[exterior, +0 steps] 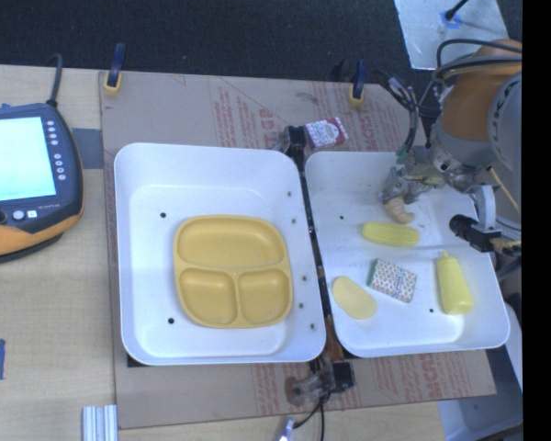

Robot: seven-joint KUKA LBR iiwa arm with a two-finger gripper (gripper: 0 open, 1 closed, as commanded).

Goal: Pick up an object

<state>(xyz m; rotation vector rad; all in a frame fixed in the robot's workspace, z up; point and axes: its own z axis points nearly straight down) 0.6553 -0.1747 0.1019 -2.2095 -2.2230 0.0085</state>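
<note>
The right bin (pixel 349 177) holds several objects. A yellow cob-shaped piece (pixel 391 235) lies in the middle, a flat pale yellow oval (pixel 354 297) near the front left, a patterned packet (pixel 392 280) beside it, and a yellow bottle (pixel 454 283) at the front right. A small tan object (pixel 402 213) lies toward the back of the bin. My gripper (pixel 401 194) is low in the bin, directly over the far side of that tan object and touching or nearly touching it. The arm's wrist (pixel 468 108) rises behind it at the right.
The left bin (pixel 147 182) holds a yellow divided plate (pixel 232 271). A small red and white packet (pixel 324 133) lies on the cardboard behind the bins. A teach pendant (pixel 18 177) rests on the bench at far left. Clamps (pixel 113 72) pin the cardboard's back edge.
</note>
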